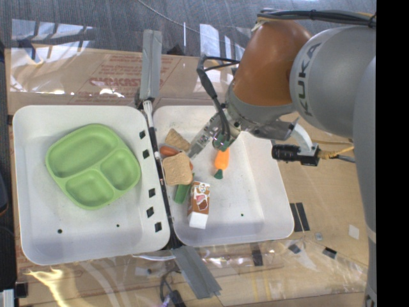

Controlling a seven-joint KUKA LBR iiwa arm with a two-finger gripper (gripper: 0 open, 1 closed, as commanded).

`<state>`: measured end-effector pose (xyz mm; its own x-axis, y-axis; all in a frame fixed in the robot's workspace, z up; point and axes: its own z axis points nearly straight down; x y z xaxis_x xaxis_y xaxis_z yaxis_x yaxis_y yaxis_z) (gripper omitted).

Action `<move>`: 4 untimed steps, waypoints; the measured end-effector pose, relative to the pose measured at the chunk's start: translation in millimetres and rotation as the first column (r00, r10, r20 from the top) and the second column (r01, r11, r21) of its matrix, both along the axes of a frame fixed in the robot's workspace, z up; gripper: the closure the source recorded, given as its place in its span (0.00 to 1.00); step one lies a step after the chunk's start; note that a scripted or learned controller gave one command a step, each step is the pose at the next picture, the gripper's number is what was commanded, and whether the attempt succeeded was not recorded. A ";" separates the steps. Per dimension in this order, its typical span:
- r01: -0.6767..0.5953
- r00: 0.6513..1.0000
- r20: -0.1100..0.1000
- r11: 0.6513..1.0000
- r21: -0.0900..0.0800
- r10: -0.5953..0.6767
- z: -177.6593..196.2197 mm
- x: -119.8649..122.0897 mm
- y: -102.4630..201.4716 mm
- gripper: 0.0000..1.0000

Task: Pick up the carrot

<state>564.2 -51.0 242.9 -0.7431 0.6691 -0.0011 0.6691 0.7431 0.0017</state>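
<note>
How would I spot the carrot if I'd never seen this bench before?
Look in the right-hand white bin, just below the grey arm's tool. The small orange toy carrot with a green tip lies there, apart from the bread slice and milk carton to its left, and it is the bright orange piece.

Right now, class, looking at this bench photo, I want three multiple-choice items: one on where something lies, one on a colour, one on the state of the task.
1. Where is the carrot?
A. in the left bin
B. in the right bin
C. on the divided plate

2. What colour is the divided plate?
A. green
B. red
C. blue

3. How does the carrot stand with the pincer?
A. it hangs high above both bins
B. it rests on the divided plate
C. it is at the pincer's tip, low over the bin floor

Key:
1 B, the carrot is over the right bin, right of the bread slice.
2 A, the plate in the left bin is light green.
3 C, its orange top meets the pincer's tip.
</note>
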 end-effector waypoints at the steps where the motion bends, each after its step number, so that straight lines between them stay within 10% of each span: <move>1: 0.159 0.987 -0.005 0.987 -0.001 -0.159 -10.1 -72.8 -5.8 1.00; 2: 0.247 0.969 -0.001 0.969 0.000 -0.247 26.8 -27.9 44.1 1.00; 3: 0.354 0.935 -0.006 0.935 -0.002 -0.354 10.2 -87.9 52.9 1.00; 4: 0.214 0.977 -0.006 0.977 -0.001 -0.214 1.8 -88.1 143.0 1.00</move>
